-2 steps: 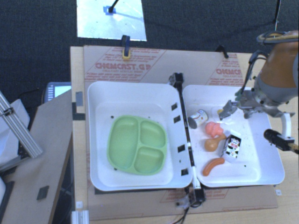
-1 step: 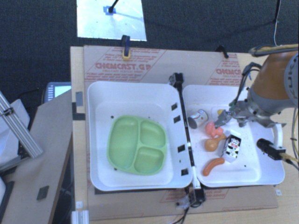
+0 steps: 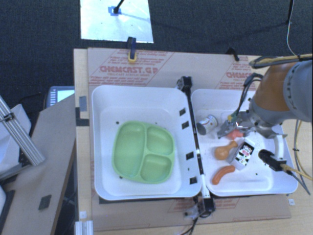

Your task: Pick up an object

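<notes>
Nearest us an orange sausage-shaped toy (image 3: 223, 174) lies in the right bin (image 3: 254, 186), and beyond it our hand (image 3: 230, 128) hovers, grip state unclear to us.

Divided tray (image 3: 143, 152) in left bin (image 3: 137, 96); can (image 3: 207, 124), sausage (image 3: 222, 174) and card (image 3: 243, 153) in right bin (image 3: 249, 184).

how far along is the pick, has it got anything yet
Done: the grey arm has its gripper down inside the right white bin, beside the small silver can. In hand: nothing shows between its fingers. Left: grasp and lift one item. The orange pear-shaped toy, orange sausage-shaped toy and white patterned box all lie in the bin. The green divided plate sits in the left bin.
</notes>
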`<control>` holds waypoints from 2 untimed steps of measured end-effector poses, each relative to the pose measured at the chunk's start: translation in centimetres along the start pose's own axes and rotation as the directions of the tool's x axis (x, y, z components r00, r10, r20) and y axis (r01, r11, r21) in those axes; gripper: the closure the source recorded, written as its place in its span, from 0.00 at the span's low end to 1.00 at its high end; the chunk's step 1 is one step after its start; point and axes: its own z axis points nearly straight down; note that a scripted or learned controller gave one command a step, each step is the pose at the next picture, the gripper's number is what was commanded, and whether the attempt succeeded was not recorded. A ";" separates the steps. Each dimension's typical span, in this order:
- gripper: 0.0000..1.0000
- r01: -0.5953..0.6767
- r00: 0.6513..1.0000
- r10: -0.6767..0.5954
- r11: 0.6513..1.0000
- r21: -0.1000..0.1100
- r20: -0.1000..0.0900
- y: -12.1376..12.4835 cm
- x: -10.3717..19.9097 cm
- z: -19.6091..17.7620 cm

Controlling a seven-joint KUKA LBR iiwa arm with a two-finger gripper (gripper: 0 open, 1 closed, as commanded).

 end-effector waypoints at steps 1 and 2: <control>0.00 -0.002 1.000 0.002 1.000 0.002 0.000 0.1 0.0 1.2; 1.00 -0.002 1.000 0.002 1.000 -0.002 0.001 0.2 0.0 0.0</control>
